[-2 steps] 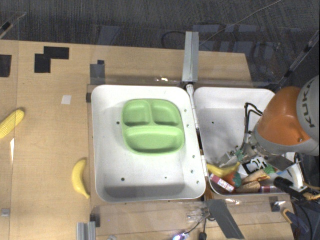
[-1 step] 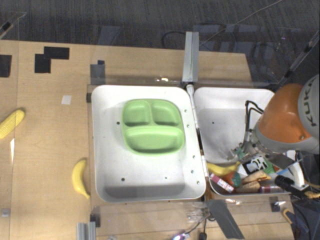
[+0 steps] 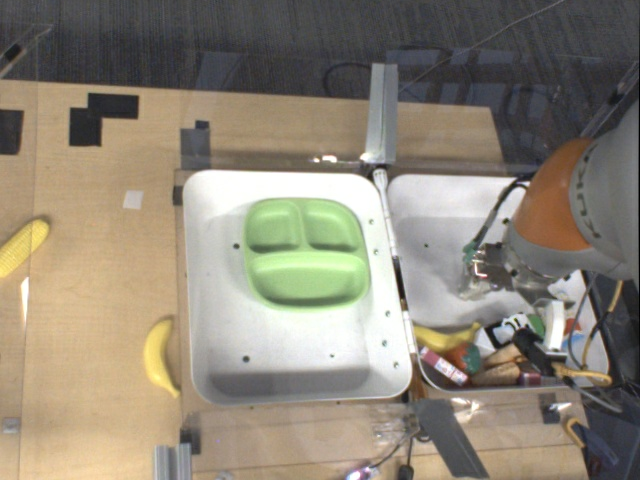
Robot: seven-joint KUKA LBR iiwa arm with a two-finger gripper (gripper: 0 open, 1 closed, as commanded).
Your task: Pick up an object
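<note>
My gripper (image 3: 478, 273) hangs over the middle of the right bin (image 3: 430, 218), on the grey arm with its orange band (image 3: 548, 213) reaching in from the right. A heap of small objects lies along the bin's near edge, just below the gripper. It includes a yellow banana (image 3: 446, 337), a dark red packet (image 3: 446, 366), a brown piece (image 3: 500, 370) and a black-and-white item (image 3: 511, 326). I see nothing held in the gripper. The arm hides the right part of the bin.
The left bin (image 3: 215, 268) holds a green divided plate (image 3: 303, 250). On the wooden bench to its left lie a second banana (image 3: 158, 356) and a yellow corn cob (image 3: 22, 247). A metal post (image 3: 381, 113) stands behind the bins' shared wall.
</note>
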